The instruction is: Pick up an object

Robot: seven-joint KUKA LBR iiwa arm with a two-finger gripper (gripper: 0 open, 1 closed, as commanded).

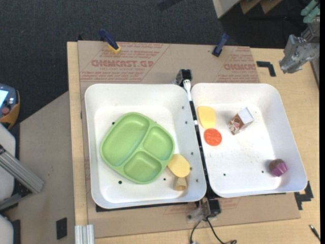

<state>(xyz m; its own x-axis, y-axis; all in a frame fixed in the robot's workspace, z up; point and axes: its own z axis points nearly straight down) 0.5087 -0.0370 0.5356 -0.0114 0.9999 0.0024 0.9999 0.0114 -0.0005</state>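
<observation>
We see the bench [167, 60] topped with a brown cardboard sheet printed in red lettering, held at the far edge by two clamps: a blue-and-yellow one [109, 41] at left, a blue one [220, 44] at right. Directly on the cardboard sit two shallow white bins side by side, left bin [94, 151] and right bin [289, 131], rims touching along the middle. A black clip [184, 77] sits at the far end of that seam, and another fitting [205, 209] with a trailing cable sits at the near end. Black corner marks [265, 67] show on the cardboard just beside the right bin.
</observation>
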